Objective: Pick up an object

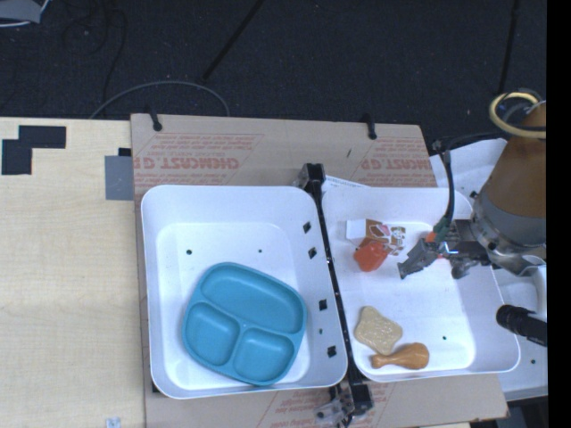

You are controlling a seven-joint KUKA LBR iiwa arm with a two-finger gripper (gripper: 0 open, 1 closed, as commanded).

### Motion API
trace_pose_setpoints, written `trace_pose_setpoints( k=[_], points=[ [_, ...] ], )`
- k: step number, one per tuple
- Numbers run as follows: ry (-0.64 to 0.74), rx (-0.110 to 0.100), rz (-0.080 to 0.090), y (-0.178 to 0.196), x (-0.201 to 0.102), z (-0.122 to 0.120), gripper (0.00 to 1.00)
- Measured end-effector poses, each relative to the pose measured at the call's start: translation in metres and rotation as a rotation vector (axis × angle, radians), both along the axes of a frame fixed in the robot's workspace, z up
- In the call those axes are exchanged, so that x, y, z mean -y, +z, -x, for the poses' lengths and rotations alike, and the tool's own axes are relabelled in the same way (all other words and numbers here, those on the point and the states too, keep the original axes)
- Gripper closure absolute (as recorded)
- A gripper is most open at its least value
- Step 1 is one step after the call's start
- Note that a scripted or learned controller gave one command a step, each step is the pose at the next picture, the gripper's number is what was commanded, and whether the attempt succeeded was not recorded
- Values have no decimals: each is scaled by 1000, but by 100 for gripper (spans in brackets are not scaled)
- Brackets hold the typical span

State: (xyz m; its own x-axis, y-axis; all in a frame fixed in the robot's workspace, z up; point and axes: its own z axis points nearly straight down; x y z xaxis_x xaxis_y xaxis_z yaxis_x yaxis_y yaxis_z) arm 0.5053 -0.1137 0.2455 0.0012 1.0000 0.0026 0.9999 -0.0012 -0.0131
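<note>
The right bin (482, 350) holds a red tomato-like toy (370, 256), a small printed packet (386, 234) just behind it, a tan slice of toast (377, 330) and a brown drumstick (403, 357) near the front. My gripper (435, 265) hangs over the right half of this bin, to the right of the red toy and apart from it. Its two dark fingers (414, 262) are spread open with nothing between them.
The left bin (169, 239) holds a blue divided plate (243, 322). A black divider rail (323, 266) runs between the bins. The arm's orange band (517, 114) and grey body stand at the right edge. Cardboard lies under both bins.
</note>
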Motion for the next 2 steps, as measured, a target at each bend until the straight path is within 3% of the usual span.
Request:
trace_pose_setpoints(
  k=[1,2],
  points=[
    [1,9,1,4,0,-2,0],
    [2,3,0,-56,-9,1,0]
  ],
)
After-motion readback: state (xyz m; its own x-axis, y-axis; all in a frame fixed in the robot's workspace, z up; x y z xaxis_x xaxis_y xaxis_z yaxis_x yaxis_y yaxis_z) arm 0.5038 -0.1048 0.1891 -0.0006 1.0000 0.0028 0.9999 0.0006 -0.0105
